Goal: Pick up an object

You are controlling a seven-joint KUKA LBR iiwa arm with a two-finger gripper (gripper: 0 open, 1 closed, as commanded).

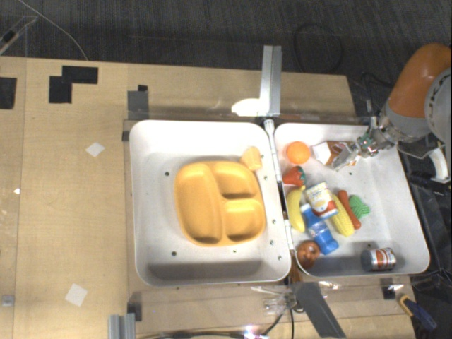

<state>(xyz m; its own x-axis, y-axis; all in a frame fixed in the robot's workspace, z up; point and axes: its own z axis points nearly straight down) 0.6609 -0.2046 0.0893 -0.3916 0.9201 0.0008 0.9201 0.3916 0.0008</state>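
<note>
I've got the end effector (351,155) hanging low in the back corner of the right-hand shallow white plastic bin (417,221), and from up here I honestly can't tell whether it is apart, together or clamped on anything. Right beneath it lies the nearest candidate, a small brown-and-white crinkled packet (330,151), flat against the bin floor just beside the round orange ball (298,152). I'd judge that packet light, thin and a bit slippery, likely to slide or buckle, so I'd pinch it across its narrow width near the middle. The ball looks smooth and prone to rolling away. Further forward there's a tight cluster: a yellow plastic corn cob (344,222), a white-labelled little bottle (319,198), a blue toy piece (323,236), all touching or overlapping, awkward to single out. The small silver-and-red can (380,259) lies on its side, well apart near the front wall; stiff, rigid, probably the safest hold across its body. The left bin (152,189) carries a yellow divided tray (215,202)
</note>
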